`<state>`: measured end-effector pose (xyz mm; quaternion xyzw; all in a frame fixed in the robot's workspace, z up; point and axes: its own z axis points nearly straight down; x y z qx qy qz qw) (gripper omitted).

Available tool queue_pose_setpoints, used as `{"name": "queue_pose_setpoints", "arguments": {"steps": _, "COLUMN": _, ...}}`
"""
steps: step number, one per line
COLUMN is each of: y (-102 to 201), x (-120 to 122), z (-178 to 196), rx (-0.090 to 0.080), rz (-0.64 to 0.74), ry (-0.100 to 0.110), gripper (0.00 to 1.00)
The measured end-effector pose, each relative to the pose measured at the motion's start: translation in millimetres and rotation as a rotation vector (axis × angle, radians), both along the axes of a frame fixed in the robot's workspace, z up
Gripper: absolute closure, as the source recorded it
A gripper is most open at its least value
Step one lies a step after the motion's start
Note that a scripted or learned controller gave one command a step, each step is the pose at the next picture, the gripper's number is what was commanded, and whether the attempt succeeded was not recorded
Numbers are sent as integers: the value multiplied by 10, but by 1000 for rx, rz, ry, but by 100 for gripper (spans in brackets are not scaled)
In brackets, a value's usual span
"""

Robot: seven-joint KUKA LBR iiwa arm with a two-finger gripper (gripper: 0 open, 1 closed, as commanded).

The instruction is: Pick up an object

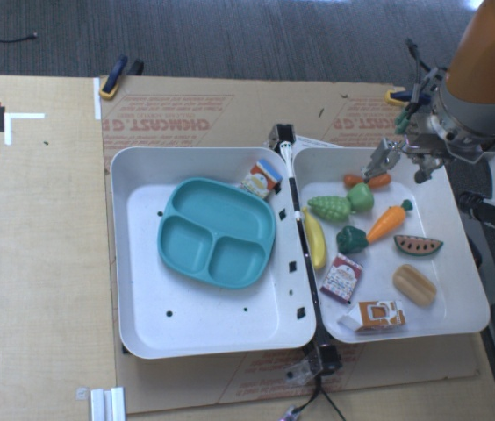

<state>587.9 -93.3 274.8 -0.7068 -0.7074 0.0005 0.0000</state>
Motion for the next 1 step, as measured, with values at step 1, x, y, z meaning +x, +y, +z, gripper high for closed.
{"name": "queue_pose_setpoints", "arguments": {"steps": 1, "y": -414, "x": -225, "z": -1389, "rx": 0, "rz": -4, "ry": 0, "gripper": 0}}
